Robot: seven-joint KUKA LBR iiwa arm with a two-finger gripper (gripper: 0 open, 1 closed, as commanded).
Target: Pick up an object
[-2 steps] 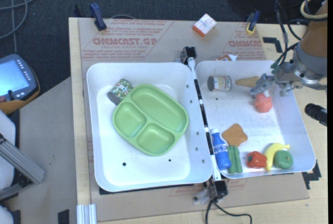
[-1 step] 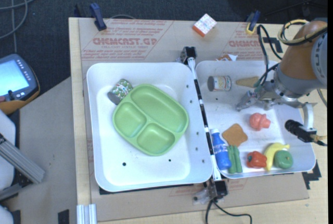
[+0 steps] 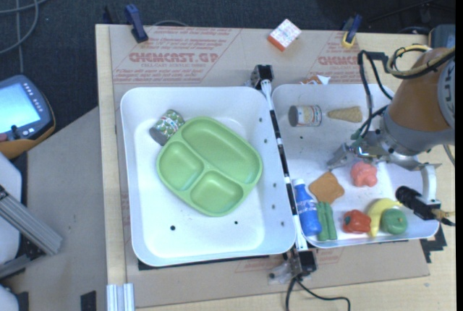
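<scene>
My gripper (image 3: 382, 163) hangs over the right bin (image 3: 405, 96), below the grey wrist and orange band. Its fingers stand spread, open, one tip (image 3: 338, 156) pointing left. Nothing is held between them. A pink lumpy toy (image 3: 364, 173) lies on the bin floor just under and in front of the gripper. Close by are an orange flat piece (image 3: 327, 188), a red pepper (image 3: 355, 221), a yellow banana (image 3: 380, 209) and a green apple (image 3: 395, 221). A small jar (image 3: 305, 116) and a tan cone (image 3: 345, 114) lie at the bin's far side.
A blue tube (image 3: 305, 208) and green sticks (image 3: 326, 221) lie along the right bin's left wall. The left bin (image 3: 137, 179) holds a green divided plate (image 3: 210, 165) and a crumpled grey-green object (image 3: 168, 125). An orange-white block (image 3: 283, 35) sits on the bench behind.
</scene>
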